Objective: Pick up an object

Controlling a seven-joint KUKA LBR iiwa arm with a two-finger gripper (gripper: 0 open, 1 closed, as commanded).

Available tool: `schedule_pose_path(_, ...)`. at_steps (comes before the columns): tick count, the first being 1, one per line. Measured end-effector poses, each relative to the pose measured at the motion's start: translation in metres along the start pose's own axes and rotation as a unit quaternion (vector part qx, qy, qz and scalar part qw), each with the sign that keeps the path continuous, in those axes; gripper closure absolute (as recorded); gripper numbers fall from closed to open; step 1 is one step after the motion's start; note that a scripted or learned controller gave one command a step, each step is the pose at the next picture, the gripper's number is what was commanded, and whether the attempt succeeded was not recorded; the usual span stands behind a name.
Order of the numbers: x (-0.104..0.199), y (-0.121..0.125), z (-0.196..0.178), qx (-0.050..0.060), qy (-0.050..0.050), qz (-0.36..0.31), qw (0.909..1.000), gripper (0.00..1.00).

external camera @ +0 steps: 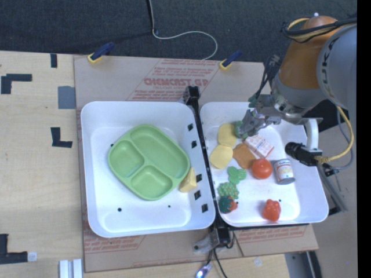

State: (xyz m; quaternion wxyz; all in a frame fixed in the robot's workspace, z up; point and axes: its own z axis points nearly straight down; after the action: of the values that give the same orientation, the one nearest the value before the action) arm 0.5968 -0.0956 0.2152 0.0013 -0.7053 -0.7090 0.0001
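Green plastic tray [149, 161] fills left bin [93, 155], yellow wedge [188, 180] at its right edge. Right bin [313, 204] top-left corner: pale yellow toy food [227, 135] under gripper [250, 126], jaw state can't tell. Looks light, hard, rounded, likely slippery; grab across its middle. Tomato [261, 168], can [283, 171] mid-right

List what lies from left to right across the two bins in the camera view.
Green divided plate → yellow wedge by the bins' divider → green grapes → red tomato → small can.
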Motion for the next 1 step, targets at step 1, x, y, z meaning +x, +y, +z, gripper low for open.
schedule_pose_path(1, 0.0446, 0.0097, -0.0017, 0.0, 0.0, 0.0, 1.0, 1.0)
